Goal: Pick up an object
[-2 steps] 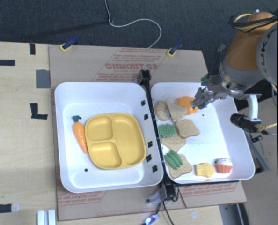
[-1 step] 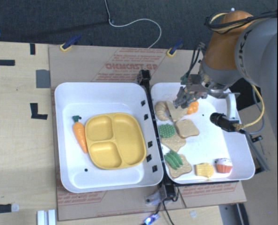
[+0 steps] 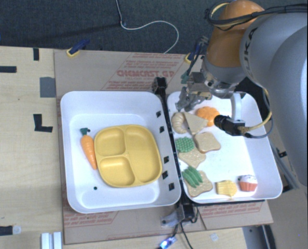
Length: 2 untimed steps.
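The gripper (image 3: 185, 101) hovers above the croissant (image 3: 179, 122), upper centre-right; its grip cannot be told. Next: descend and close.

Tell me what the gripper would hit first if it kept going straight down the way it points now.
Most likely the croissant: the gripper points down at the upper left corner of the right bin, just above that pastry, with a bread slice right beside it. Depth is hard to judge from this slanted view.
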{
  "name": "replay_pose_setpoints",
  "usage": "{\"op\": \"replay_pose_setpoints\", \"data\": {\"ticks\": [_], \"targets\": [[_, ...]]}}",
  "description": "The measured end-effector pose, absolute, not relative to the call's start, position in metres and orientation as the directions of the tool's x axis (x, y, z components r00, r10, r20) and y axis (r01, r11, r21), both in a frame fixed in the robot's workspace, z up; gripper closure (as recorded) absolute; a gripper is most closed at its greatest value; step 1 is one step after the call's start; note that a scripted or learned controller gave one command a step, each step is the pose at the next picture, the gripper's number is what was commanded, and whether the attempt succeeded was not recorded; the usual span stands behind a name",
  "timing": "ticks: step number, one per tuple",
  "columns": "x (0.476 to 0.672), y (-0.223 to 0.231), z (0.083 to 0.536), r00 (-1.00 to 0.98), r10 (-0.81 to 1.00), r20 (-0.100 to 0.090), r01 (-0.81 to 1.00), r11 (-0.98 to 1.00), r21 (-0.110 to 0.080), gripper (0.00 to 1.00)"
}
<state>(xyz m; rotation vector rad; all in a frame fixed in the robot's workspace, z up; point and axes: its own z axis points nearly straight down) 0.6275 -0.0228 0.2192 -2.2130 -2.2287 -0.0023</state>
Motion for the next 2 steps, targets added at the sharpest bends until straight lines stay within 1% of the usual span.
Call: {"op": "replay_pose_setpoints", "data": {"ticks": [1, 2], "targets": [[0.631, 0.030, 0.211, -0.007, 1.000, 0.001, 1.000, 0.007, -0.002, 1.00], [0.645, 0.074, 0.234, -0.006, 1.000, 0.001, 1.000, 0.006, 0.001, 1.00]]}}
